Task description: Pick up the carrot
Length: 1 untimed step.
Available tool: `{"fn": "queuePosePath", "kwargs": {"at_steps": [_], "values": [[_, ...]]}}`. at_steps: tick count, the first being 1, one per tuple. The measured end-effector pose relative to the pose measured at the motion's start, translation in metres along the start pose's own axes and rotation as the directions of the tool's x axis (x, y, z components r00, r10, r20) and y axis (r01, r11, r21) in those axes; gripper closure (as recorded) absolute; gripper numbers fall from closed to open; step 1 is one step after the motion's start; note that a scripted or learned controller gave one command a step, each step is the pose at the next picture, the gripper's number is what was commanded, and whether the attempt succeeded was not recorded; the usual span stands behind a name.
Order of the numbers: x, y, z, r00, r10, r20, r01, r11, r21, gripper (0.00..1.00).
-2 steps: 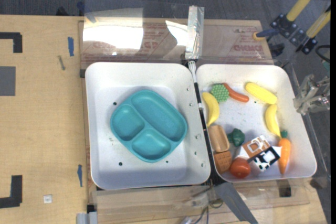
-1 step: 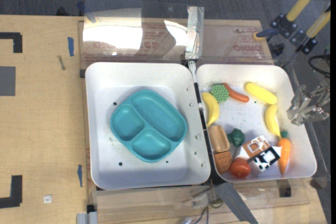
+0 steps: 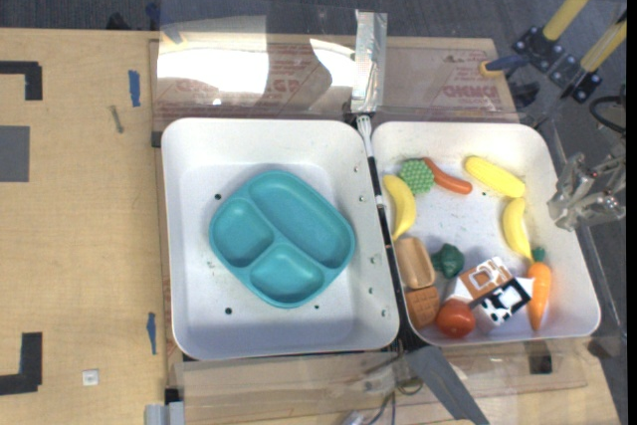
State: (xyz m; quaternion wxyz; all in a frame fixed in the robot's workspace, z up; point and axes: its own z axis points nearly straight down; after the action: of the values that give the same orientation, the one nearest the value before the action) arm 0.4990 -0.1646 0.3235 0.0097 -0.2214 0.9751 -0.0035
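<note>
The carrot [image 3: 538, 293] lies upright along the lower right edge of the right bin [image 3: 574, 176], just beside a black-and-white block [image 3: 506, 302] and below a banana [image 3: 515, 226]. The gripper [image 3: 580, 196] hangs over that bin's right rim at mid-right of the frame; whether it is parted or closed cannot be told. A teal divided plate [image 3: 282, 236] sits in the left bin [image 3: 194, 176].

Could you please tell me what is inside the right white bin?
The right white bin holds an orange carrot, yellow bananas, a red tomato and other toy foods. Whatever lies beneath them is covered.
</note>
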Motion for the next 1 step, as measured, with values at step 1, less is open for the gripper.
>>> {"fn": "queuePosePath", "kwargs": {"at_steps": [1], "values": [[0.0081, -0.0370, 0.0301, 0.978, -0.208, -0.011, 0.208, 0.978, -0.012, 1.00]]}}
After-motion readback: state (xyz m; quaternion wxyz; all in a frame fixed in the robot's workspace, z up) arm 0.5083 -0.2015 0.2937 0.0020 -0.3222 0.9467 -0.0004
